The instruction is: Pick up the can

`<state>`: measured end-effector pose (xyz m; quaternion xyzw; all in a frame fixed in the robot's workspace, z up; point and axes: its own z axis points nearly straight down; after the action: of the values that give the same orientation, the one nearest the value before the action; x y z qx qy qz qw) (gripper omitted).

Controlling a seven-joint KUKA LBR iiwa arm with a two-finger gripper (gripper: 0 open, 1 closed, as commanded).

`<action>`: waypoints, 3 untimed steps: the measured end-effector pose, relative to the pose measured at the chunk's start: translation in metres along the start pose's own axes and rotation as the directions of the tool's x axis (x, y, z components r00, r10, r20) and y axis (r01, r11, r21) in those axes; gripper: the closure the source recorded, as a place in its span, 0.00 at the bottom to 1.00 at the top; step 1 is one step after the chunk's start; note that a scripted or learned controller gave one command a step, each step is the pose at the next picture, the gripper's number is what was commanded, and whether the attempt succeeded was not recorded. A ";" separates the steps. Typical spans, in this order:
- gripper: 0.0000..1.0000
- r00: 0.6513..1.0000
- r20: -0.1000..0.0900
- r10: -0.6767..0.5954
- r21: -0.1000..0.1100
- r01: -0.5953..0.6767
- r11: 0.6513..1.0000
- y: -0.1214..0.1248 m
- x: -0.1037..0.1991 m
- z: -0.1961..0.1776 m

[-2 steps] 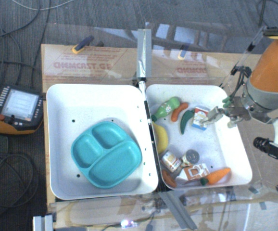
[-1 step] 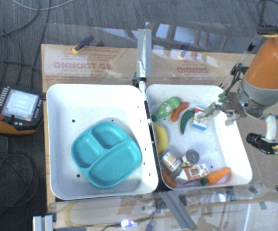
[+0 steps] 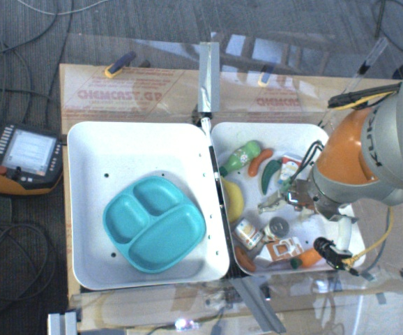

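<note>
The can [image 3: 279, 225] shows as a small grey round top standing in the right bin [image 3: 222, 137], near the middle of its front half. My gripper [image 3: 279, 199] hangs just behind the can, over the middle of that bin, and nothing can be seen held in it. The grey arm with its orange band [image 3: 346, 160] reaches in from the right and covers the bin's right side.
Around the can lie a labelled tin on its side [image 3: 249, 234], a small box [image 3: 283, 248], a carrot [image 3: 307, 258], a yellow fruit [image 3: 234, 197], a green pepper [image 3: 270, 175] and a green bottle [image 3: 242, 156]. The left bin [image 3: 90, 145] holds a teal divided plate [image 3: 154, 222].
</note>
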<state>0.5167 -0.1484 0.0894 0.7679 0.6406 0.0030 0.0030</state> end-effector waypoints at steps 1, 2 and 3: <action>1.00 1.000 0.003 0.001 -0.002 -0.001 1.000 0.001 -0.001 -0.009; 0.00 1.000 0.003 0.002 -0.002 -0.002 1.000 0.001 -0.001 -0.009; 0.00 0.996 0.000 -0.091 0.011 0.091 0.996 -0.014 0.039 -0.098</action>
<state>0.5089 -0.1071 0.1874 0.7377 0.6751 -0.0010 -0.0010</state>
